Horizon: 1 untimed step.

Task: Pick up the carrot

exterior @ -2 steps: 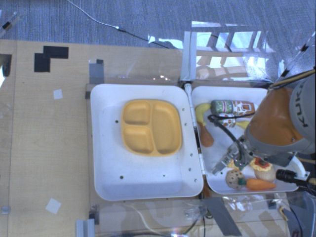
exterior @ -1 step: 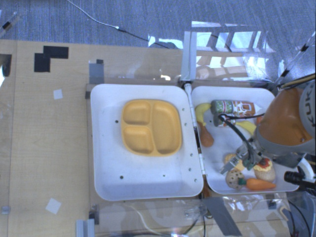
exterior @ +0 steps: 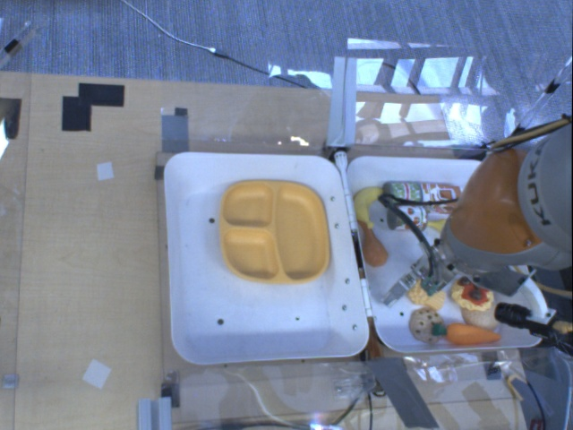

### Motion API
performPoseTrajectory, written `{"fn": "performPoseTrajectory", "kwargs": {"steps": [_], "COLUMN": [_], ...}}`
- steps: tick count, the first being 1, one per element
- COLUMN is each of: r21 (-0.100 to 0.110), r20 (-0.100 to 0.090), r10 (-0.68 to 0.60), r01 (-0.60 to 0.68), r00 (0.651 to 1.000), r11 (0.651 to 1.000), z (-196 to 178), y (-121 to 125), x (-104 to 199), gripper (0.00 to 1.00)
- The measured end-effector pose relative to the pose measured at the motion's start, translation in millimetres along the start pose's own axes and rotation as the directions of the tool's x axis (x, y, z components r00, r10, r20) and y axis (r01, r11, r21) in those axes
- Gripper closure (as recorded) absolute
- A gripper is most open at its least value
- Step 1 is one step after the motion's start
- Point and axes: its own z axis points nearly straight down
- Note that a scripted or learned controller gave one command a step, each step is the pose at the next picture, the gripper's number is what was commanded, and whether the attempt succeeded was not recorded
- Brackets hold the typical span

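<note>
Gripper (exterior: 414, 287) hangs low over the right bin (exterior: 387, 325), its fingers spread open and nothing between them. Just beside it on the bin floor lie a cookie (exterior: 423, 323) and a cupcake (exterior: 474, 299); the carrot (exterior: 472, 335) rests near the bin's front edge, apart from the fingers. Farther back sit a can (exterior: 419, 192), a yellow fruit (exterior: 365, 205) and a brown sausage-like piece (exterior: 374, 250). The left bin (exterior: 192, 312) carries a yellow divided plate (exterior: 273, 229). Both bins stand on a pale wooden bench (exterior: 81, 267); blue carpet (exterior: 269, 16) with a thin cable (exterior: 161, 25) lies beyond.
</note>
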Motion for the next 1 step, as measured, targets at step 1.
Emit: {"fn": "performPoseTrajectory", "kwargs": {"steps": [1], "r21": [-0.006], "r20": [0.006], "r10": [-0.003], "r01": [0.004], "r00": [1.000], "r11": [1.000], "z": [-0.6], "y": [-8.7], "x": [9.4], "gripper": [0.00]}}
